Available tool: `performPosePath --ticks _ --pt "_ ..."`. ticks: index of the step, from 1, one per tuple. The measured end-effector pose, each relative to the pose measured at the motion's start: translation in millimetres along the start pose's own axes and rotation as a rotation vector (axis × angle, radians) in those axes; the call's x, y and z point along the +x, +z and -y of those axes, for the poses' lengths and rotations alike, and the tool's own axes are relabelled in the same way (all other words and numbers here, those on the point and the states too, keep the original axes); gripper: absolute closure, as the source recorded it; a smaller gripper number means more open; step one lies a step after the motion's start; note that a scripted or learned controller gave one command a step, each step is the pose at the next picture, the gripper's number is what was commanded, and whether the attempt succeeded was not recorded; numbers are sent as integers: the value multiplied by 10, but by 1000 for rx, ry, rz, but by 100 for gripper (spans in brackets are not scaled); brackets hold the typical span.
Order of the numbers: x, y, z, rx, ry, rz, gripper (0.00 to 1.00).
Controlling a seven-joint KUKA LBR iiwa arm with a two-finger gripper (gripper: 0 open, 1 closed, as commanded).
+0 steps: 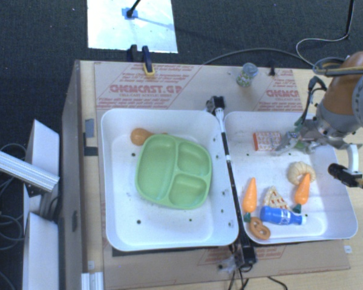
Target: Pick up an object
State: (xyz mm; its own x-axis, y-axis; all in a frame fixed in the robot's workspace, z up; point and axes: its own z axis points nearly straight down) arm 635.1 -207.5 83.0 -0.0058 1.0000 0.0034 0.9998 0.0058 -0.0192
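Note:
In the right bin (330, 213) lie a small red-and-white box (266, 141), a beige bread roll (300, 172), two toy carrots (249, 195) (302, 190), a pizza slice (276, 197), a blue bottle (281, 216) and an orange ring (258, 229). My gripper (290, 142) hangs low over the back of this bin, just right of the box and close to it. Nothing is visibly held in it. The left bin (127, 213) holds a green divided plate (173, 171) and an orange ball (139, 136).
A black strip (227, 156) runs between the two bins. Behind them on the board stand a small jar (248, 74) and a yellow-and-black clamp (146, 62). A black fitting on the arm (345, 175) sticks out over the right bin's right side.

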Motion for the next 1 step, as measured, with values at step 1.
performPosePath --ticks 1 --pt "12 -8 445 -21 4 4 0"
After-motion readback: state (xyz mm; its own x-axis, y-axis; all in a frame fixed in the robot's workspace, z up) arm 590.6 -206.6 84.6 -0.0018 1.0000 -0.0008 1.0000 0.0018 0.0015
